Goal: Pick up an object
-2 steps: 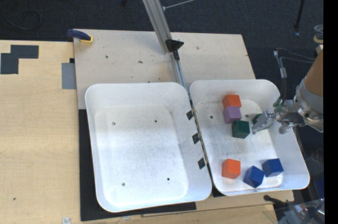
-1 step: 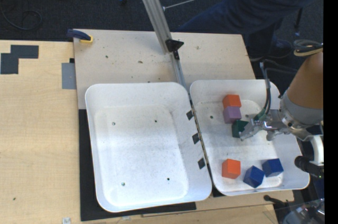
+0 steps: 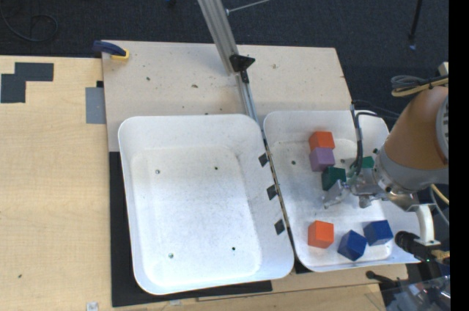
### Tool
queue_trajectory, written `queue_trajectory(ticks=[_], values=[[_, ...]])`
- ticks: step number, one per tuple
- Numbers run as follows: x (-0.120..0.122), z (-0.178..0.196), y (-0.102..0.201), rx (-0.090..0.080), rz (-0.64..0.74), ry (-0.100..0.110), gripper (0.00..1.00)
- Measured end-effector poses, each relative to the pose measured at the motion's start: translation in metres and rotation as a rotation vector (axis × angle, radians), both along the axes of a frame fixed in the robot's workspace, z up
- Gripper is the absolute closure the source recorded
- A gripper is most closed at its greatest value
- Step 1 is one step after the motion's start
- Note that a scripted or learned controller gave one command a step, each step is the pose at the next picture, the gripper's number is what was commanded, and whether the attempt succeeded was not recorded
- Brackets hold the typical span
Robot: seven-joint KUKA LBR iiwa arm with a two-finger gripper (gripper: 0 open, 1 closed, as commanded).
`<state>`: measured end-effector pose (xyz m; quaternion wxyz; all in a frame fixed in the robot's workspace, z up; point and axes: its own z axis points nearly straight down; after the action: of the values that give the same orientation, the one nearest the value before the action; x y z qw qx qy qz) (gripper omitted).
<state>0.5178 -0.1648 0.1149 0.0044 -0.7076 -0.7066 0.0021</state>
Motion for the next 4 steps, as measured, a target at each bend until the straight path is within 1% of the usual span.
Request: queue_trajectory(ticks=[1, 2, 3, 4], values=[[0.001, 0.013, -0.002, -0.002, -0.007, -0.005, 1.0], [0.003, 0.076, -0.001, -0.004, 0.002, -0.013, 1.0], [0.009, 0.137, 0.003, -0.004, 0.003, -0.014, 1.0], [0.009, 0.17, 0.002, -0.004, 0.003, -0.011, 1.0]])
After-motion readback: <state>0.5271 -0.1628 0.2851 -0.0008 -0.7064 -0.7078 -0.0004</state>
